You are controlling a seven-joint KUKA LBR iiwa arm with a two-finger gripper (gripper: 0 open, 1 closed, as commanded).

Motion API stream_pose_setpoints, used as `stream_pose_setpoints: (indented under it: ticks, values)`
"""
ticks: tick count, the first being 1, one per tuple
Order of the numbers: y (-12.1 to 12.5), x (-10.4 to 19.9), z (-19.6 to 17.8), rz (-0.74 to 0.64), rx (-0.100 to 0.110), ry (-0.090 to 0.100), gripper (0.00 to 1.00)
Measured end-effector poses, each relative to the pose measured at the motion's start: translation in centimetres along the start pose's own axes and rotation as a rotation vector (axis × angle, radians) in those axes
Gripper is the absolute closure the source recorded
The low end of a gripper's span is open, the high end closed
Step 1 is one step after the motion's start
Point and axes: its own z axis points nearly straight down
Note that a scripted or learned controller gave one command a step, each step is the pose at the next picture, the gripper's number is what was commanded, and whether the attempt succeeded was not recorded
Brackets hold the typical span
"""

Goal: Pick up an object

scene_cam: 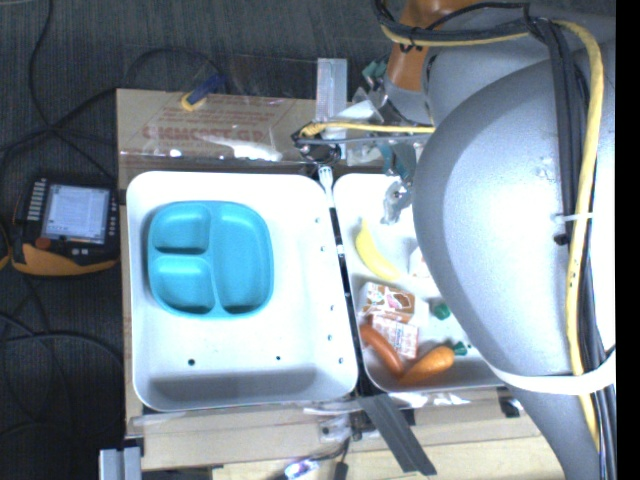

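The grey arm (520, 198) takes up most of the right side, its bulk covering much of the right bin (345, 228) and hiding whatever lies beneath it. The left bin (240, 368) holds a blue divided plate (210, 258) (three compartments, nothing in them). Behind the bins lies a flat cardboard sheet (200, 118), and on the floor to the left sits a handheld control pendant (65, 223). The gripper (395, 200) hangs over the far end of the right bin, just above a yellow banana (372, 253); I cannot tell how it stands. Nearer the camera lie a printed packet (392, 313), a sausage (380, 350) and an orange carrot (430, 363), crowded together against the arm's edge.
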Motion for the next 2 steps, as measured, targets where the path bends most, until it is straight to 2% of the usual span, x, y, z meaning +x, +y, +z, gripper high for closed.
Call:
stream_pose_setpoints:
  ticks: [1, 2]
  values:
    - [-0.1, 0.0, -0.7, -0.002, 0.004, -0.006, 1.0]
    - [0.9, 0.8, -4.8, 0.121, 0.0, 0.0, 1.0]
